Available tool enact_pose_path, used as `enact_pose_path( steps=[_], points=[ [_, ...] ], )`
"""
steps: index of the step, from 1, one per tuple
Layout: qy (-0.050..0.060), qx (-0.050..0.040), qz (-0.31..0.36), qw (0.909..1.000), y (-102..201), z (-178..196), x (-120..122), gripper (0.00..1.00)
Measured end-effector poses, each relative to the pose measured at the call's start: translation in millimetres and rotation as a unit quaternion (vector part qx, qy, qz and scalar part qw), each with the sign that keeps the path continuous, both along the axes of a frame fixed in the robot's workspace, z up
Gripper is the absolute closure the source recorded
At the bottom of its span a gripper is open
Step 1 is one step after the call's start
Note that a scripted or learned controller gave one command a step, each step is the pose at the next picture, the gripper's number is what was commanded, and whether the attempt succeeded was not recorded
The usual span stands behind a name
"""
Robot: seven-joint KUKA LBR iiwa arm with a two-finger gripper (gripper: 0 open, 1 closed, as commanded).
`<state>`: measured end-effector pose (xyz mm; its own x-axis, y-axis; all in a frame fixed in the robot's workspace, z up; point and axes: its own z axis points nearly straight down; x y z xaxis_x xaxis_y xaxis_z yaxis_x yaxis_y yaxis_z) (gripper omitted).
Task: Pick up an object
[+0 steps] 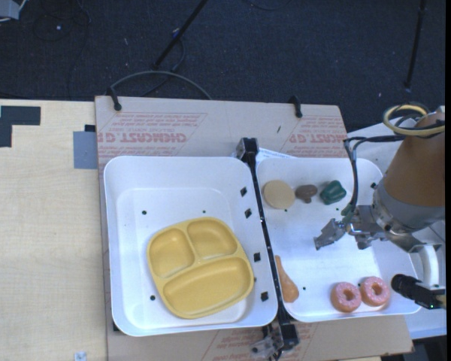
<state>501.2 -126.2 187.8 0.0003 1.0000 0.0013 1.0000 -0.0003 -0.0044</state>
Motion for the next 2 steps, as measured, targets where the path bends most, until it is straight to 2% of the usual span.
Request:
enact_pose_path(
  steps=[2],
  points=[
    [0.002, 0.0008, 0.0, 1.0, -0.8, -99.0, 3.0, 0.0]
  ],
)
